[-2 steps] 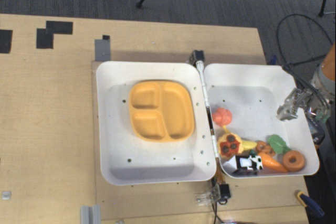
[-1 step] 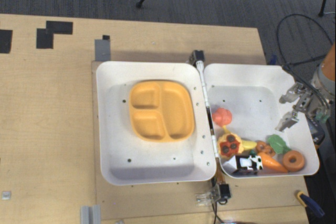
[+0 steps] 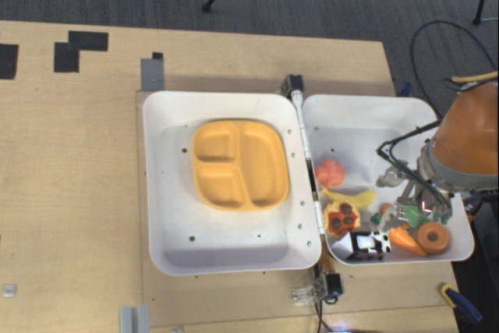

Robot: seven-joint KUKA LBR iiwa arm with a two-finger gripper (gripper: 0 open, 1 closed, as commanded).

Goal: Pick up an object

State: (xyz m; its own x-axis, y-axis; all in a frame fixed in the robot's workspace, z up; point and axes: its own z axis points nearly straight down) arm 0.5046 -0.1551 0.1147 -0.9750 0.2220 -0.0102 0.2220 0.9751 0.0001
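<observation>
Over the right bin [image 3: 366, 125] the gripper [image 3: 412, 207] hangs low among toys, grip state cannot tell; orange ring [image 3: 433, 236] and carrot [image 3: 405, 239] just beside it; approach step, nothing visibly held; next needs a descent centred on one piece.

Toys [image 3: 366, 226] clustered, right bin's [image 3: 351, 121] near end

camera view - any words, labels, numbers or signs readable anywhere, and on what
None can be read.
Black and white item at the right bin's front edge: its markings are too small and blurred to tell if they are text.
Yellow divided tray in the left bin: plain, no print.
Black patches on the bench top: plain shapes, no text.
</observation>
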